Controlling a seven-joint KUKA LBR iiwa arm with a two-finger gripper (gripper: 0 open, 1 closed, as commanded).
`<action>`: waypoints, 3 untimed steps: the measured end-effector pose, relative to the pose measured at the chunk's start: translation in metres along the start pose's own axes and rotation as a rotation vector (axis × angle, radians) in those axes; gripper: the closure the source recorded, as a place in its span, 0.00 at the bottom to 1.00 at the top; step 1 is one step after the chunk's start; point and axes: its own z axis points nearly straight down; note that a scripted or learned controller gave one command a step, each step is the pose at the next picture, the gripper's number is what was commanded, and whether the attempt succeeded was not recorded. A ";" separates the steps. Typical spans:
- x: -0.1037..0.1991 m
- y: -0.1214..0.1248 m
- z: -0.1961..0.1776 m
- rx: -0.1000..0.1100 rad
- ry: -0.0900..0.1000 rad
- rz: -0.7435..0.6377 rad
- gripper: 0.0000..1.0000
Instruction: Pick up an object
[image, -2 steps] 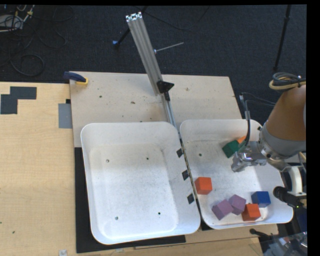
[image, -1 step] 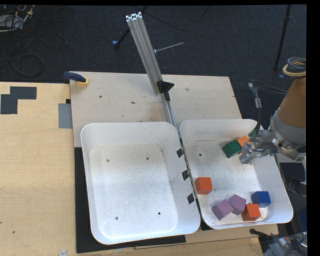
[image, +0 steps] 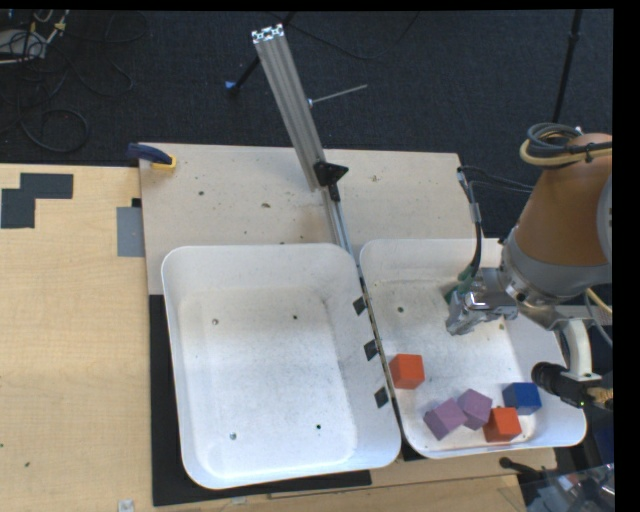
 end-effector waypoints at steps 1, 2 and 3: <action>0.053 0.006 0.012 0.002 0.000 -0.001 1.00; 0.104 0.001 0.009 0.001 0.000 -0.001 1.00; 0.156 0.009 0.019 0.001 -0.001 -0.001 1.00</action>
